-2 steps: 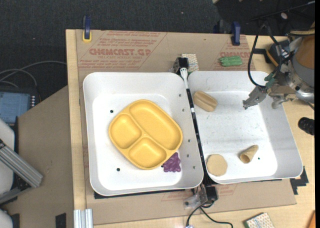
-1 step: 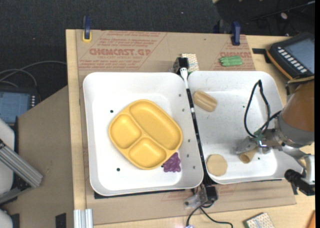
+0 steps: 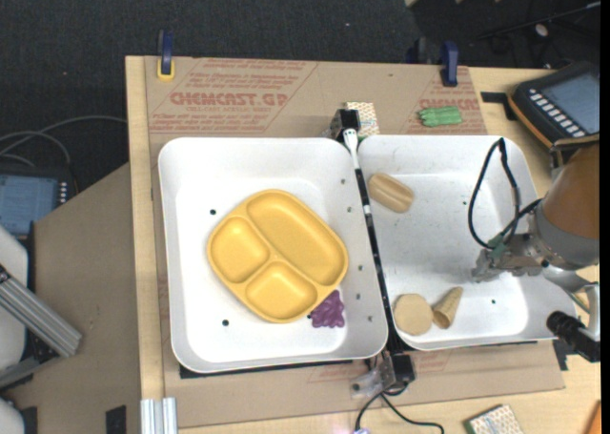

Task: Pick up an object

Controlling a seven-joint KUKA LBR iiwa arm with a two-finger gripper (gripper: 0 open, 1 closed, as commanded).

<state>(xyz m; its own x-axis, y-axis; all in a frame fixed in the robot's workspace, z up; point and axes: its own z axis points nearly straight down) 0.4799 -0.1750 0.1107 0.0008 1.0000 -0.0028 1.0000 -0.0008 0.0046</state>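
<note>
"When you look at the right side, can you see the robot arm [image 3: 572,213]?"

"Yes. It comes in from the right, over the edge of the right bin [image 3: 419,160]. It is grey with an orange part up high. It bends down so its pincer [image 3: 498,265] sits low in that bin, near the right wall. A black wire [image 3: 488,184] loops up from it."

"Is the pincer open? Does it hold something?"

"I cannot tell if it is open or closed. It looks small and dark from up here. I see nothing in it."

"What is in that bin to pick up?"

"Three tan things. A little cone [image 3: 447,306] lies on its side near the front, a bit to the left of the pincer and not touching it. A round flat piece [image 3: 413,314] lies just beside the cone. A bread roll [image 3: 390,193] lies far back by the left wall, well away from the pincer."

"And the other bin?"

"The left bin [image 3: 191,175] has a yellow plate [image 3: 276,254] with three parts. Purple grapes [image 3: 328,311] lie at its front right corner, touching it."

"Anything on the worktop [image 3: 248,98] itself?"

"A small green thing [image 3: 440,117] lies behind the right bin."
</note>
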